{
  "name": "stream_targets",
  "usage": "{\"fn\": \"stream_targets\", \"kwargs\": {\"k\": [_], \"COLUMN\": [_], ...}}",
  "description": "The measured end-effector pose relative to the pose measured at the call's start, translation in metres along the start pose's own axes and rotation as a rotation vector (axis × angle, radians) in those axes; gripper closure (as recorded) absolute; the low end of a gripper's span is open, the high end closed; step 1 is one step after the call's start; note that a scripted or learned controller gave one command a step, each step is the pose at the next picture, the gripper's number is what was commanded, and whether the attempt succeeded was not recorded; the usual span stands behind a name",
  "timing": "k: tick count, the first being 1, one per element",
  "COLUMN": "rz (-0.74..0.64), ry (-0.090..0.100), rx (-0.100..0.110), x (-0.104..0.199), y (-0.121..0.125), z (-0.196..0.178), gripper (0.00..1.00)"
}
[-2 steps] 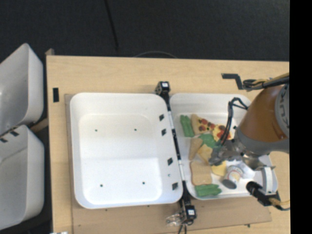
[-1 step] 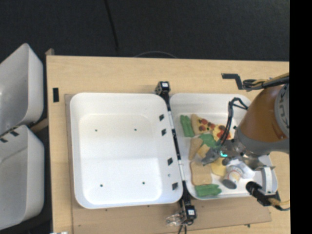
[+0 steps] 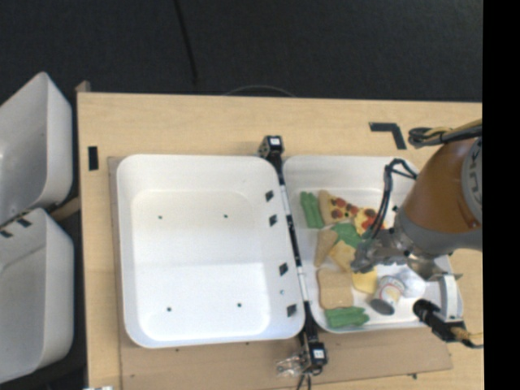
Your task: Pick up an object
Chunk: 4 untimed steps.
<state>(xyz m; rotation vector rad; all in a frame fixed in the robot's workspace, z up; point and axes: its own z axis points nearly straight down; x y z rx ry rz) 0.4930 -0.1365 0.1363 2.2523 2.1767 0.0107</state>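
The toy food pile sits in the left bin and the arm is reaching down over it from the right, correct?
Not quite. The camera view shows the toy food pile in the right bin, not the left bin. The rest holds: the arm reaches down over it from the right.

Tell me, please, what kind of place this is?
Probably a robotics lab bench for grasping trials. A grey and orange arm reaches over the right bin, which holds toy food, beside the left bin on a wooden bench.
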Motion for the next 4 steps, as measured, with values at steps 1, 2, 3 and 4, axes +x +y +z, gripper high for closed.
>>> {"fn": "stream_targets", "kwargs": {"k": [1, 2, 3, 4], "rz": [0.005, -0.042, -0.038, -0.043], "ry": [0.000, 0.001, 0.001, 0.004], "rx": [0.000, 0.007, 0.006, -0.003], "x": [0.000, 0.041, 0.037, 0.108], "y": [0.000, 0.071, 0.069, 0.124], "z": [0.000, 0.038, 0.024, -0.069], "gripper": [0.00, 0.00, 1.00, 1.00]}}
